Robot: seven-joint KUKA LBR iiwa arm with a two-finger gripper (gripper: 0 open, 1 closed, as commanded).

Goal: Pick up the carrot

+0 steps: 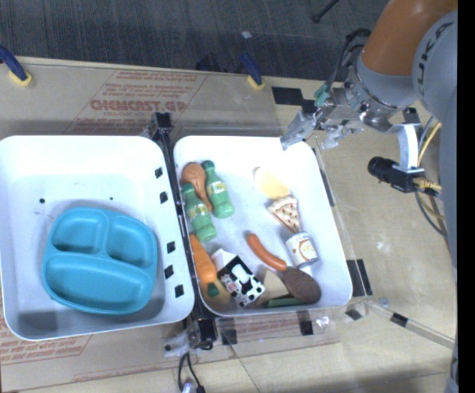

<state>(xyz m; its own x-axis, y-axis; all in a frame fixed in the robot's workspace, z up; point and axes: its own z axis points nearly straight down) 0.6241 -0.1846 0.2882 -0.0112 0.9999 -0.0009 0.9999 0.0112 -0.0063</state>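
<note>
I see the carrot at the right bin's lower left edge. Gripper hovers above the bin's upper right corner, fingers spread, gripping nothing.

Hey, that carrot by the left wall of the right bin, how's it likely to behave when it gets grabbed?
The carrot looks like a smooth, tapered toy, so it is probably stiff and light, and may slip from a pinch. Being round, it could roll. It lies against the bin wall beside a green bottle, so the hand has little room.

Grey arm entering from the right, orange band above wrist, claw pointing left
</note>
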